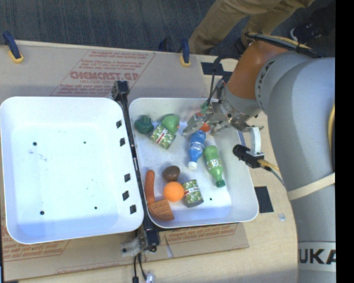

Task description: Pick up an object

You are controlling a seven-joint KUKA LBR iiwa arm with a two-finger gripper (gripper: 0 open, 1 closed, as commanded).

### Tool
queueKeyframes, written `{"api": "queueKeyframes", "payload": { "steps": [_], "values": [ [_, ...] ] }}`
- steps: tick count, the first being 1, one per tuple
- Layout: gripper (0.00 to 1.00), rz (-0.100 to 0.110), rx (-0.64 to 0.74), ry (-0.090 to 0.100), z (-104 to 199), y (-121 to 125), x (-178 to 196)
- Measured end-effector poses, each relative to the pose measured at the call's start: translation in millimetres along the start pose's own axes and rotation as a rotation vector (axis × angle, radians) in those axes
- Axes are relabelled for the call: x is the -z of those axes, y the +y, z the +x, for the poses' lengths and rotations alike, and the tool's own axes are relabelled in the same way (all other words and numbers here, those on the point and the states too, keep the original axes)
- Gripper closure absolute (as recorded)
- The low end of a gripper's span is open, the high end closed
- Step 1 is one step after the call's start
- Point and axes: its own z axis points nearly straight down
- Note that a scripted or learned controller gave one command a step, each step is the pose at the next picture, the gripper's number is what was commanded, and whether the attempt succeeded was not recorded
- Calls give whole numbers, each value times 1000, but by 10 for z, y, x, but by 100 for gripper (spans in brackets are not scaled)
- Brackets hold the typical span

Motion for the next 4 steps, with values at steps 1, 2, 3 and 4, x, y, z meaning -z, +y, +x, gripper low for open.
{"api": "queueKeyframes", "payload": {
  "steps": [1, 2, 3, 4],
  "values": [
    [100, 3, 3, 1, 1, -1, 107],
    [0, 2, 3, 1, 3, 3, 111],
    [100, 3, 5, 1, 3, 2, 213],
    [0, 3, 5, 1, 4, 5, 215]
  ]
}}
